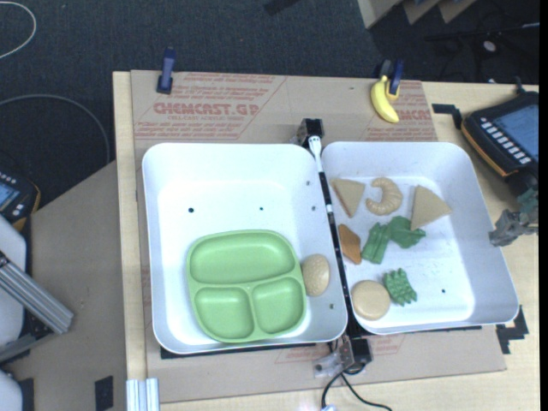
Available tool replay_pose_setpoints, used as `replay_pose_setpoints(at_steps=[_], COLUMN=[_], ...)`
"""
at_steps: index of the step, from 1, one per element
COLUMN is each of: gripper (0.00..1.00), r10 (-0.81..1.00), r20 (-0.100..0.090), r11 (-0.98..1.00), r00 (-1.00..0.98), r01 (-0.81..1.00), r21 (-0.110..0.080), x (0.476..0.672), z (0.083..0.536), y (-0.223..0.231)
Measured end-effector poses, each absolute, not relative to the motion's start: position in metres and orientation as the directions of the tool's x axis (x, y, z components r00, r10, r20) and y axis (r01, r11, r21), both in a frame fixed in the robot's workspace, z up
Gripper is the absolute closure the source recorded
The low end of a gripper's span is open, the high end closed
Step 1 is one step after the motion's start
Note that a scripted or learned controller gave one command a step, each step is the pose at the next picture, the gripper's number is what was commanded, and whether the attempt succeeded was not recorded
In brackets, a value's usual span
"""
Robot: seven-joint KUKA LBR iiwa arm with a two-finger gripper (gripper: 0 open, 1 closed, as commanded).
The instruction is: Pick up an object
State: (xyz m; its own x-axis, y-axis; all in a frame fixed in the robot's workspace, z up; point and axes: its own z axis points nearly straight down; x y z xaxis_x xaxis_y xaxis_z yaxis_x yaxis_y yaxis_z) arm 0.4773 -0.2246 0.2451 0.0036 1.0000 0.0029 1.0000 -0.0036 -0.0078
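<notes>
Gripper (507, 227): grey, at the right bin's outer right edge; fingers too small to tell open or closed.
Right white shallow bin (454, 165): holds tan wedges, a curled tan croissant (383, 196), green leafy pieces, a round beige bun (371, 299).
Left white bin (163, 229): holds a green three-compartment plastic tray (244, 283), with a tan oval (315, 274) beside it.

Over at three o'clock of the scene, the gripper (511, 223) is a small lump of dull grey metal with a faint greenish tinge, angular and jagged in outline, darker in its recesses, its finer details too small and blurred to make out
</notes>
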Motion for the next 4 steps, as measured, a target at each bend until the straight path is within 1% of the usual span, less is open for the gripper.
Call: replay_pose_setpoints(at_steps=[1, 2, 3, 4], gripper=[1.0, 1.0, 1.0, 1.0], r10=[1.0, 1.0, 1.0, 1.0], r20=[-0.007, 0.001, 0.002, 0.002], r11=[0.007, -0.004, 0.001, 0.013], r00=[-0.007, 0.004, -0.001, -0.013], r01=[1.0, 1.0, 1.0, 1.0], r21=[0.022, -0.005, -0.005, 0.008], x=[0.499, 0.478, 0.513, 0.565], z=[0.421, 0.343, 0.261, 0.285], y=[-0.186, -0.224, -0.223, -0.112])
